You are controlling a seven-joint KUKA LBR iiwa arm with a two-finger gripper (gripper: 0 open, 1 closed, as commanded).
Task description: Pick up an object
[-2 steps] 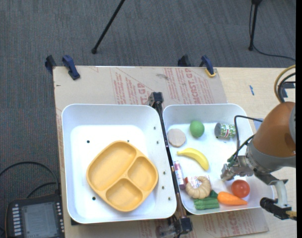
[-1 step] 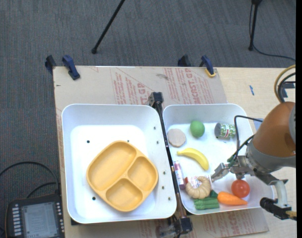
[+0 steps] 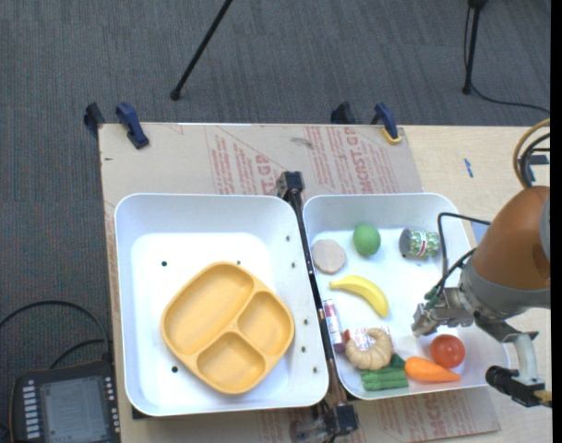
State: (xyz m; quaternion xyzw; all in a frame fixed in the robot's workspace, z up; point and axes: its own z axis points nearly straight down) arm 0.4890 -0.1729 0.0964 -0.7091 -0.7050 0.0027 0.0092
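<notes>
Desk [image 3: 262, 160] surface is brown board, carrying two shallow white bins side by side, with blue clamps at its far edge.

Left bin [image 3: 147, 224]: holds one yellow divided tray [image 3: 227, 326] with three compartments, lying flat and turned at an angle near the bin's middle.

Right bin [image 3: 382, 206]: holds the loose objects. A green ball [image 3: 366, 239] sits toward the far side, with a tan round disc [image 3: 328, 256] to its left, near the bin's left wall. A small can [image 3: 419, 243] with a green label lies on its side to the right of the ball. A yellow banana [image 3: 361, 293] lies near the middle. A slim red-and-white tube [image 3: 332, 325] lies along the left wall. A tan ridged piece, like a pastry [image 3: 369, 347], rests toward the near side, with a green item [image 3: 384, 379] just beside it at the near wall. An orange carrot [image 3: 430, 370] lies next to the green item, and a red tomato [image 3: 447, 350] sits touching or just behind the carrot.

Arm enters from the right, its orange band above the right bin's right edge. Claw [image 3: 436, 318] is low inside the right bin, just above and left of the tomato, apart from the banana. Nothing is seen between its fingers; whether they stand apart or together cannot be told.
</notes>
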